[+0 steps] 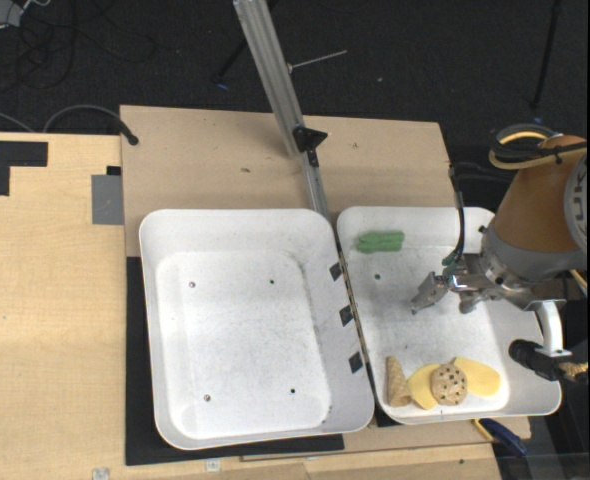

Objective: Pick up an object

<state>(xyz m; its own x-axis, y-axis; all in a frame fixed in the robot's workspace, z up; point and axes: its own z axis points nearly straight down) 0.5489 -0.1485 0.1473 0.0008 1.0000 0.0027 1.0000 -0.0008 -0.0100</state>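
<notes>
Gripper (443, 295) hangs spread and holding nothing over the right bin (415, 268), green block (380, 241) just up-left of it, its long axis crosswise, cookie pile (445, 383) below.

- A white left bin (237, 328) on the bench.
- A tan board (215, 158) beneath the bins' far side.
- A slanted aluminium rail (270, 68) rising behind the bins.
- Black clips (346, 314) along the bins' shared edge.
- Dark cables (35, 8) on the floor beyond.

The arm (540, 213) reaches in from the right, its end effector (445, 296) lowered with fingers spread.
</notes>
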